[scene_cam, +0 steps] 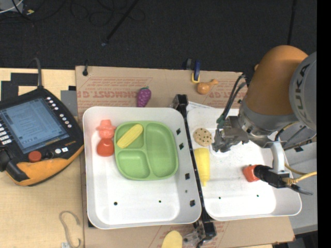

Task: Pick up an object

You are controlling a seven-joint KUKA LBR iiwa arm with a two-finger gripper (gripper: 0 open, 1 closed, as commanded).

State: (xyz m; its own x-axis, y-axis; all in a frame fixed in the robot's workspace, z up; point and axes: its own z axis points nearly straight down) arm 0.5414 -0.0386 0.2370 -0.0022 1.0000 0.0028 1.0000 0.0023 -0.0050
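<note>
the gripper (221, 144) hangs low in the bin (269, 211) on the view's right; if it is released or clenched, i cannot tell. the round cookie (202, 136) lies just beside it, toward the view's left, the nearest thing; the yellow toy (202, 165) lies further.

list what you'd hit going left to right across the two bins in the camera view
red toy → corn → cookie → gripper
</note>
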